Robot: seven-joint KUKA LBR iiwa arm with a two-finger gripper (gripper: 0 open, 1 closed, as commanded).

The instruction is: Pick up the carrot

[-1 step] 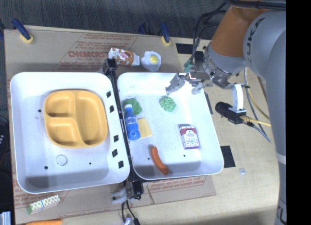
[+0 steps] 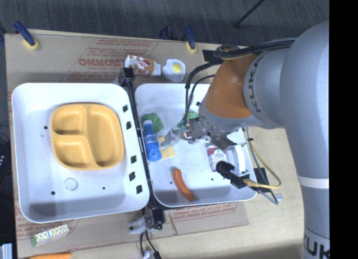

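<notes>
Lying nearest the camera in the right bin (image 2: 162, 199), close to its front wall: the carrot (image 2: 183, 184), orange, slanted, clear of everything else. Resting bare on the white floor, well apart from any neighbour, so easy enough to reach from above.

Moving back a little: a red-and-white packet (image 2: 215, 158) to the right, partly under the wrist hardware, and a blue bottle (image 2: 150, 143) standing along the left wall, with a yellow block (image 2: 167, 152) just beside its lower end and a green item (image 2: 153, 121) at its upper end.

Hovering above mid-bin, between bottle and packet: the end effector (image 2: 180, 133), beyond the carrot and not over it. Cannot tell how its tips stand, the metal parts blurring together against the clutter; nothing visibly held.

Judging the step: approach, not yet grasp. Calling next for a shift toward the front wall, alignment across the carrot's short axis, then a descent with room kept from the bin's rim.

Sitting in the left bin (image 2: 22, 140): a yellow divided plate (image 2: 86, 135). Farthest back on the tabletop (image 2: 67, 51): a small carton (image 2: 140, 65) and a yellow-and-white toy (image 2: 174, 70).
</notes>
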